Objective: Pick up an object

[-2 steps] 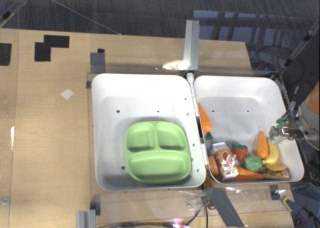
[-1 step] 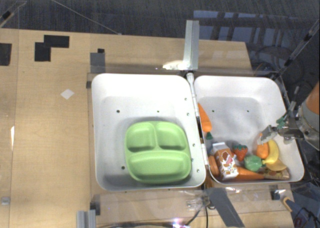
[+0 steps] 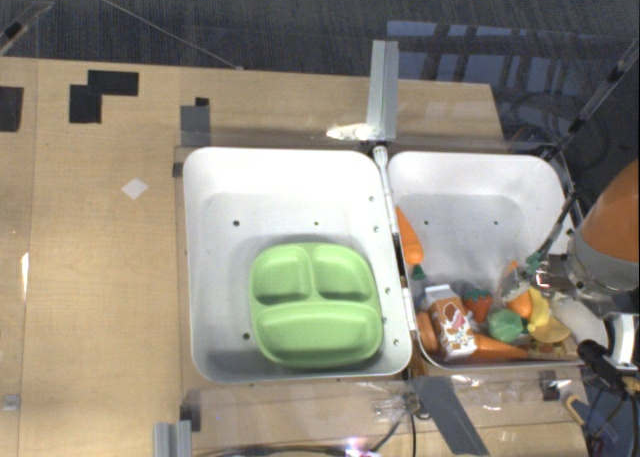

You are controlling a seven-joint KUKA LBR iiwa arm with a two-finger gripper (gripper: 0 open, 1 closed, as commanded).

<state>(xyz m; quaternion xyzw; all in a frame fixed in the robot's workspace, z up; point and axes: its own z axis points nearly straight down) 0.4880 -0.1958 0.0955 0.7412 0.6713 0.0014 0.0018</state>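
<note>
Claw (image 3: 537, 280) sits low over the near right corner of the right bin (image 3: 480, 185), at the end of the arm (image 3: 608, 245) that enters from the right. Whether it is open or closed cannot be told at this angle, and nothing can be confirmed as held. All candidate objects lie in the near part of that bin. Closest to the near wall is a long carrot (image 3: 497, 350), its long axis running left-right along the wall. Touching its left end stands a small printed carton (image 3: 452, 329). Just behind the carrot are a green piece (image 3: 505, 326) and a yellow piece (image 3: 541, 314), packed together. The yellow piece lies directly below and slightly nearward of the claw, making it the closest target; the green piece is just to its left. Judged from this, the coming move is a short descent, not a traverse, and the crowding risks a grip on two items or none. Further back, a second carrot (image 3: 408, 235) lies against the left wall, its long axis running near-far. The left bin (image 3: 230, 195) holds a green divided tray (image 3: 315, 303), well apart from the claw.
</note>
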